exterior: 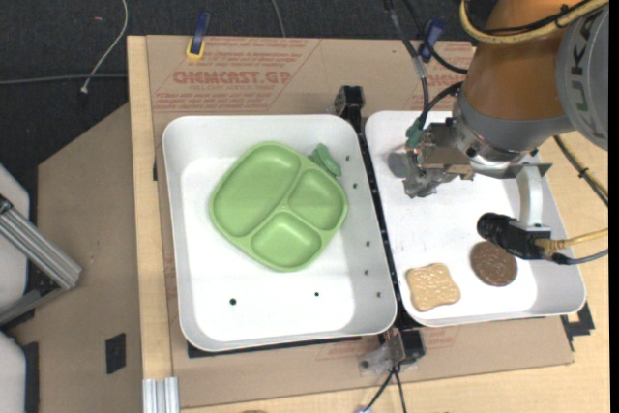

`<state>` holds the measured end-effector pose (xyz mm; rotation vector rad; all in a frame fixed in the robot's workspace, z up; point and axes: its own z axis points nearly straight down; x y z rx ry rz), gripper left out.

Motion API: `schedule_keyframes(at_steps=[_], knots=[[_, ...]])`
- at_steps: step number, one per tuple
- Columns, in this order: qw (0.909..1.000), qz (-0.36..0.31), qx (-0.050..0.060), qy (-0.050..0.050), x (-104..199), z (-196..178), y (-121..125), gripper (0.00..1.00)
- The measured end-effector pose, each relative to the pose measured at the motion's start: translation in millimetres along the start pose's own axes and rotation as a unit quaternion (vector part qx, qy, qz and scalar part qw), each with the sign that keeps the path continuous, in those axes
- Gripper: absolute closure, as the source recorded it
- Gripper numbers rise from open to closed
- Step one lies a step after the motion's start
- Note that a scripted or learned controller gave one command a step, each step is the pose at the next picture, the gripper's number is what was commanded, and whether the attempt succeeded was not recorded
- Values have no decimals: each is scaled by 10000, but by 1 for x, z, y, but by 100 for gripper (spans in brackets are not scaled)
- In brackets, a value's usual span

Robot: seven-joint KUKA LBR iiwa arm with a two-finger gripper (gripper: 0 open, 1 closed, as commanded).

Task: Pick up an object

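Arm (527, 44) over right bin (435, 237), pincer (426, 174) state untellable; cardboard sheet (232, 63) beneath, dark carpet (87, 24) around.

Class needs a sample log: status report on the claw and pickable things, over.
Claw over right bin, far end. Cracker and brown disc lie at its near end, apart from claw. Nothing between them.

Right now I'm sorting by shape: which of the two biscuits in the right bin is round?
The dark brown biscuit, the one farther right in the view. The other, the pale tan biscuit to its left, is square with rounded corners.
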<state>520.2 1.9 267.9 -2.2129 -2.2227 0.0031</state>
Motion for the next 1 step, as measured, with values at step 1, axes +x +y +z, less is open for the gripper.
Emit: schedule_keyframes(at_steps=[1], knots=[[10000,-12,-1,2,60,18,12,100]])
